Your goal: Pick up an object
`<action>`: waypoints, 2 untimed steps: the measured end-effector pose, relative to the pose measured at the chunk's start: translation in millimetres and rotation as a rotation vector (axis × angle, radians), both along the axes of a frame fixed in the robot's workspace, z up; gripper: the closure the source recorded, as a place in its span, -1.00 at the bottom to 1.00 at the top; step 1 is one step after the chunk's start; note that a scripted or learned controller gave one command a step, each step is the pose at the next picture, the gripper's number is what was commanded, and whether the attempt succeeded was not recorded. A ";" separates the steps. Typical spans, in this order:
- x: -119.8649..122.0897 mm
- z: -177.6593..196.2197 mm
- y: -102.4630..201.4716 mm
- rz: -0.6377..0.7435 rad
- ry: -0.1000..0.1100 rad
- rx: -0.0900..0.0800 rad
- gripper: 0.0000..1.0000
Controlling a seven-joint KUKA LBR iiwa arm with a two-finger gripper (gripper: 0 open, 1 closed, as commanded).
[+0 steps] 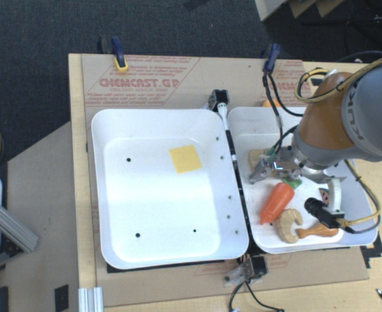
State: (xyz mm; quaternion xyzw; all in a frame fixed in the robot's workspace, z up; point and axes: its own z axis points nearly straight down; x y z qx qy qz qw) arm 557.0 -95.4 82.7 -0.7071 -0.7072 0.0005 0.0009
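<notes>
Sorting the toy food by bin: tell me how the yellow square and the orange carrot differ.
The yellow square lies alone in the left bin; the orange carrot lies in the right bin beside other toy pieces, just below the gripper. The square is flat and pale yellow; the carrot is rounded, tapered and orange. The square lies nearly parallel to the bin's walls; the carrot lies on a diagonal. Both rest on a bin floor, ungripped.

Two bins side by side on the tabletop (80, 174), touching along their inner edges. Left bin (106, 194) holds one flat square piece (185, 158), toward its far right part. Right bin (249, 119) holds a carrot (276, 202) near its middle, tilted, tip toward the near left. A drumstick-shaped piece (293, 226) lies just in front of the carrot, near the bin's front rim. The arm (347, 119) reaches in from the right over the right bin, gripper (263, 168) just behind the carrot.
</notes>
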 end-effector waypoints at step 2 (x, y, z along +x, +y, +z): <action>-26.9 15.4 -5.8 -0.003 -0.011 -0.006 1.00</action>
